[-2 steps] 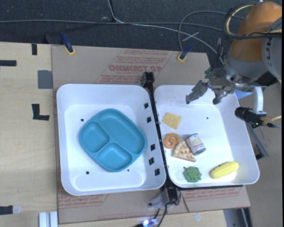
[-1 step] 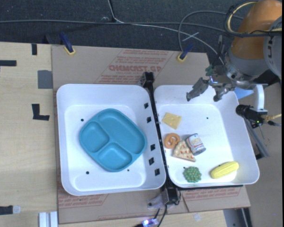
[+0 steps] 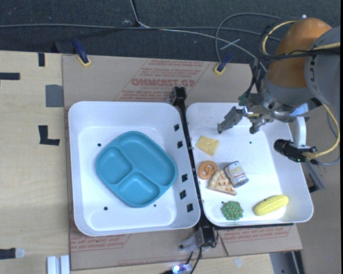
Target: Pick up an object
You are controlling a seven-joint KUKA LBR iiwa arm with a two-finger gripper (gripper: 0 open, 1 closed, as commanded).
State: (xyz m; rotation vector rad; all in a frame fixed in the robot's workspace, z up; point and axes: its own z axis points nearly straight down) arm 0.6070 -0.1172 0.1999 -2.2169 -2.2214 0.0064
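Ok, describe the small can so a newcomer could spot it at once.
Look in the right-hand bin, among the toy foods clustered near its middle. The can lies tipped just right of the pizza slice: the only silvery cylinder there, with a red and blue label.

Light is even and fairly bright, falling from overhead. The two white bins [image 3: 80,153] read nearly washed out, with soft shadows along their inner walls. The blue tray [image 3: 136,167] casts little shadow. The picture is coarse and slightly soft, and the dark carpet [image 3: 160,4] at 12 o'clock is grainy.
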